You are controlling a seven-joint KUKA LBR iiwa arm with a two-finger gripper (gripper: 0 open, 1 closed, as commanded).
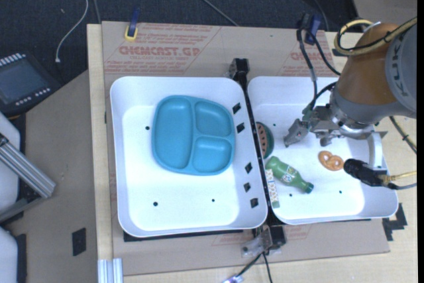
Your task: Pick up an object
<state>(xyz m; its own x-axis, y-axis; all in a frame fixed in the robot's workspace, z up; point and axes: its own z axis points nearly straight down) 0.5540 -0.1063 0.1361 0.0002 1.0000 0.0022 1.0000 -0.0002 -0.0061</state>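
- Camera view, bench: brown board carrying two shallow white bins side by side; cables run over the dark floor behind it.
- Arm: reaches in from the right, with the orange band over the right bin's far right part and the wrist low over that bin.
- Left bin: holds a blue divided plate, lying flat near the centre and well apart from the arm.
- Right bin: holds the graspable things. A green bottle lies on its side near the divider between the bins; a small round dark item sits against the divider just beyond the bottle, too small to identify; a pretzel-shaped brown piece lies on the bin floor to the bottle's right.
- Gripper: hangs over the right bin floor, near the round item and the pretzel piece but apart from both. A grey finger points toward the divider. I cannot tell how far the jaws are spread from this angle, and nothing is visible between them.
- Progress, as judged: the approach to the right bin is done. No object is grasped or lifted; all three things rest on the bin floor. Selection, closing on a thing and the lift are not yet done.
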